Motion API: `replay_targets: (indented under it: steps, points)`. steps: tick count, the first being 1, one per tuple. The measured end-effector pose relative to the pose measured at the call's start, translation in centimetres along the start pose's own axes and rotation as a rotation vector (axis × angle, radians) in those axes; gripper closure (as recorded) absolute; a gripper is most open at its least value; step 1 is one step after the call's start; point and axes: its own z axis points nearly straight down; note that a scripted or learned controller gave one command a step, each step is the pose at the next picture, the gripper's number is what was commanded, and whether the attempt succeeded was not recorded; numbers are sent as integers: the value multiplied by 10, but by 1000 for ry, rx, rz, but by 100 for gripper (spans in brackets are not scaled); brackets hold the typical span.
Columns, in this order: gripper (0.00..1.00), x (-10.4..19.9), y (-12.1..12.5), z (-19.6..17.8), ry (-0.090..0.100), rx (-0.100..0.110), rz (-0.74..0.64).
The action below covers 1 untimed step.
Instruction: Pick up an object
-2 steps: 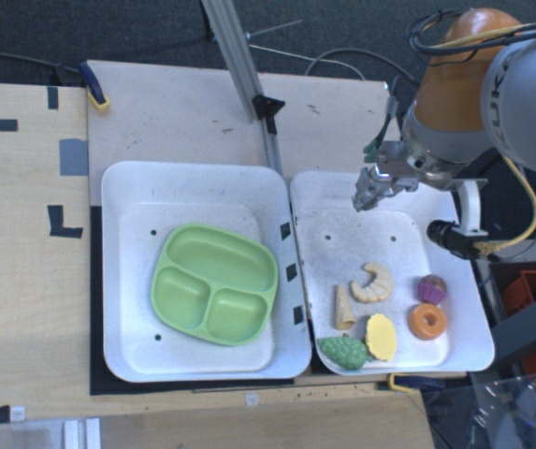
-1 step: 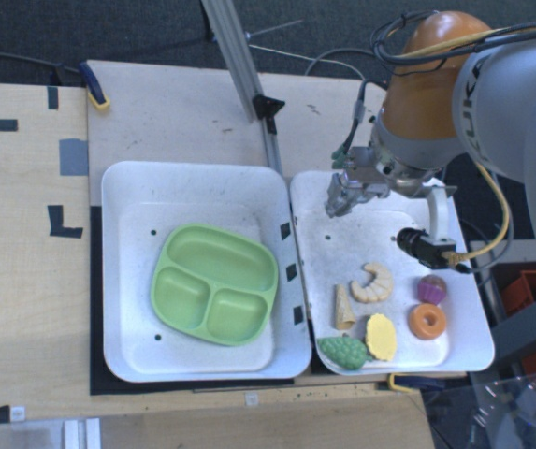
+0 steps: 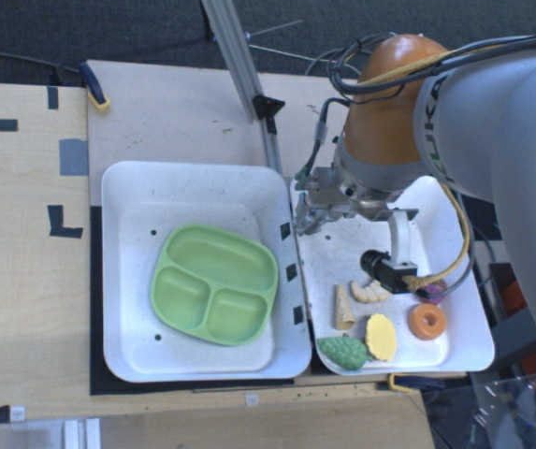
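Gripper [image 3: 312, 215] low over the upper left corner of the right bin [image 3: 464, 340]; fingers too blurred to tell whether open or shut, nothing seen between them. Along that bin's near edge: green broccoli piece [image 3: 343, 351], yellow piece [image 3: 381, 337], orange ring [image 3: 427, 321], tan stick [image 3: 343, 306]. Green divided plate [image 3: 215, 284] in the left bin [image 3: 127, 251].

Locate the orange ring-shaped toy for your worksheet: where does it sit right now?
The orange ring lies in the right bin, near its front right corner, just right of the yellow piece.
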Motion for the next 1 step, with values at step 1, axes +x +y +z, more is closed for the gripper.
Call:
replay_targets:
  steps: [1]
  points:
    - [100,44,-16,10,0,0,0]
